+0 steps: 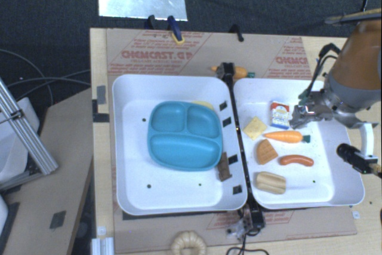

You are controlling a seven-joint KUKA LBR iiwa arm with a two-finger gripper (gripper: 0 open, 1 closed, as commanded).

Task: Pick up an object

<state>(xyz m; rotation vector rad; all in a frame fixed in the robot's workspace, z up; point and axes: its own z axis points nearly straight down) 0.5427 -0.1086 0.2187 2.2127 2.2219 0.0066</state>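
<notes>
1. The jaws [300, 114] hang low over the right bin [343, 191], just beside the small carton [279, 114] and just above the carrot [285, 137] — nothing sits between them, and whether they stand apart or together I cannot tell.
2. Nearby lie a cheese wedge [255, 127], a brown piece of food [266, 152], a sausage [296, 160] and a bread roll [270, 182].
3. The board [161, 54] under the bins reads "CHEMCAST GP" (printed upside down).
4. The arm [358, 68] reaches in from the right, wrist bent down — the left bin [128, 188] holds a blue divided plate [184, 134].
</notes>
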